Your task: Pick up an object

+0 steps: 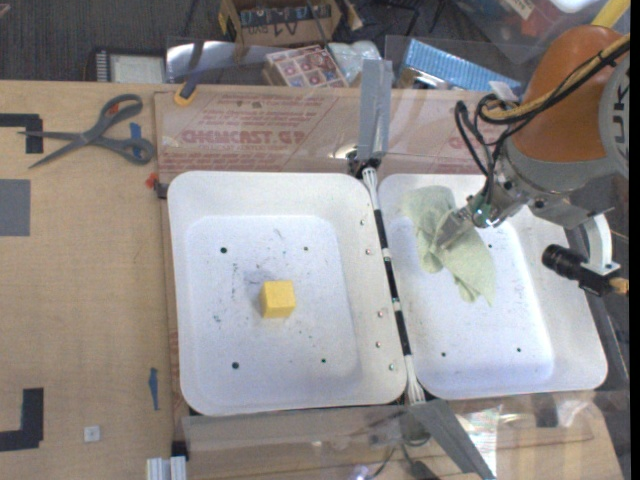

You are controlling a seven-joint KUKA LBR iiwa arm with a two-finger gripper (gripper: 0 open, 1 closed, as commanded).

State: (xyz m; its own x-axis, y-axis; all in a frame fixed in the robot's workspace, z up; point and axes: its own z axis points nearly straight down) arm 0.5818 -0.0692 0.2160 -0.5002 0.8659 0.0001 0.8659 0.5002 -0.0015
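A pale green cloth (462,256) lies crumpled in the upper left part of the right bin (520,368). A small yellow cube (279,299) sits near the middle of the left bin (200,388). My gripper (454,231) reaches in from the right and points down and to the left, its tip down on the upper middle of the cloth. The cloth looks bunched around that tip. The arm's grey and orange body (570,108) hangs over the bin's upper right corner.
Blue-handled scissors (100,133) lie on the bench at the far left. A grey divider post (374,118) stands behind the seam between the bins. Boxes and clutter (300,38) crowd the back edge. A black cylinder (565,261) juts over the right bin's right side.
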